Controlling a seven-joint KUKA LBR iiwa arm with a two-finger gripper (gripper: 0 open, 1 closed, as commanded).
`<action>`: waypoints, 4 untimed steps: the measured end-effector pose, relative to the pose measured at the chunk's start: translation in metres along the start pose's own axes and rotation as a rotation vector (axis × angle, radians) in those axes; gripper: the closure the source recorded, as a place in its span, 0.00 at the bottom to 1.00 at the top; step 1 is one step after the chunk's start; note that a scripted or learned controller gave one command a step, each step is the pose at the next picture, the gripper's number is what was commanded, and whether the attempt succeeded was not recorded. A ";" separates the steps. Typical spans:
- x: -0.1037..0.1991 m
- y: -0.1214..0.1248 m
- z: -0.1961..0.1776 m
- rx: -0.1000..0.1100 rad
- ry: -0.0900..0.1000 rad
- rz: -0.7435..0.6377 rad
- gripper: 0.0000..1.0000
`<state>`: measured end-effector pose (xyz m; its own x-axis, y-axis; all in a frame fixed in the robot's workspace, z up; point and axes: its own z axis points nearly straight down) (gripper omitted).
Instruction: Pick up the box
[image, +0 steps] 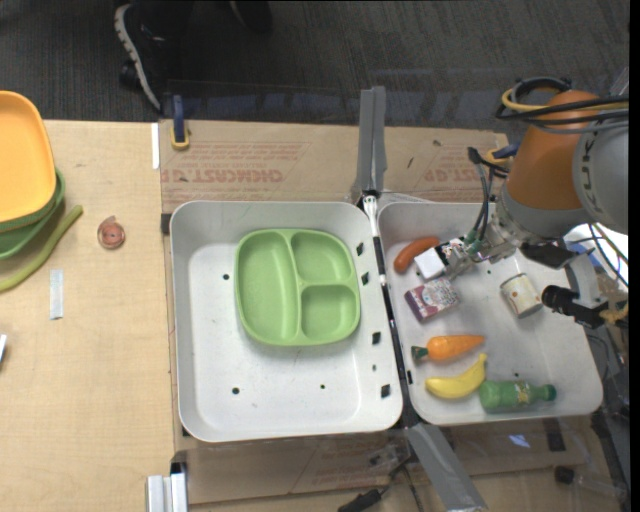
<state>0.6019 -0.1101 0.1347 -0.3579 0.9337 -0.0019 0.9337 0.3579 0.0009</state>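
Grey arm with orange band (560, 150) reaches over the right shallow white bin (570, 340). Left white bin (200, 350) holds a green divided plastic tray (297, 286).

Small purple-and-white printed box (432, 298) lies flat in the right bin, near the centre wall, not yet lifted.

Gripper (452, 258) hovers just above the box; cannot tell its opening, nothing evidently held. Room is tight: orange sausage-shaped toy (414, 252) sits just behind.

Even, bright overhead light, soft shadows, mild glare on the white bins (190, 300), and slightly soft overall focus.
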 end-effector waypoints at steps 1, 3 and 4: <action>0.000 -0.005 -0.005 0.003 0.000 0.200 0.00; 0.015 -0.001 0.004 0.002 0.000 0.075 0.00; 0.011 0.001 0.029 0.002 0.002 -0.130 0.00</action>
<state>0.5989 -0.0994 0.1058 -0.4755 0.8797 -0.0001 0.8797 0.4755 -0.0012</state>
